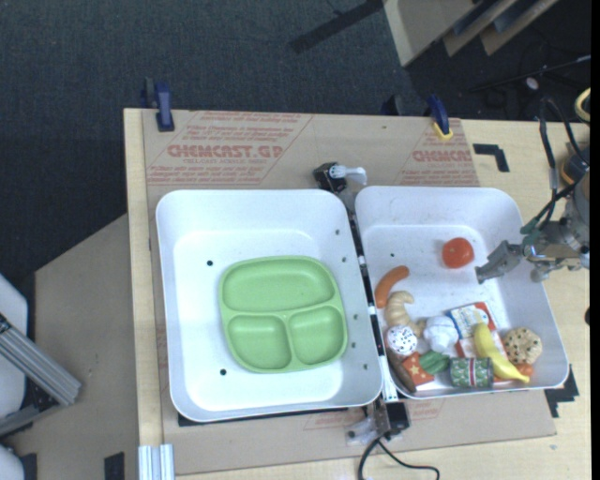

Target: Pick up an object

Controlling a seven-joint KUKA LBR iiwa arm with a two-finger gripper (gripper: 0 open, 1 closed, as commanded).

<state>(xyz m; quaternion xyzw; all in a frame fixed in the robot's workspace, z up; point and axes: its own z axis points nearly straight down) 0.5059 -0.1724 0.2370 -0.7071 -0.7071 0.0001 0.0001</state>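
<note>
Two shallow white plastic bins – the left bin point(178, 309) and the right bin point(422, 211). One light-green three-compartment plastic tray point(281, 312) lies in the left. The right holds one round red tomato point(457, 252), one orange sausage point(391, 281), one yellow banana point(492, 351), one speckled brown cookie point(522, 345) – plus several smaller items too jumbled to count.

We look down on a pale wooden desk point(84, 309) set on a dark blue-grey carpet point(75, 56). A brown cardboard sheet point(244, 150) with red lettering covers most of the desk, held at its far edge by two clamps, a blue one point(164, 103) at the left corner and a blue and yellow one point(439, 117) toward the right. Beyond the far right corner stands light wooden furniture point(469, 28). A metal rail point(37, 361) slants past the desk's left edge. A black cable point(394, 459) trails over the near edge.
</note>
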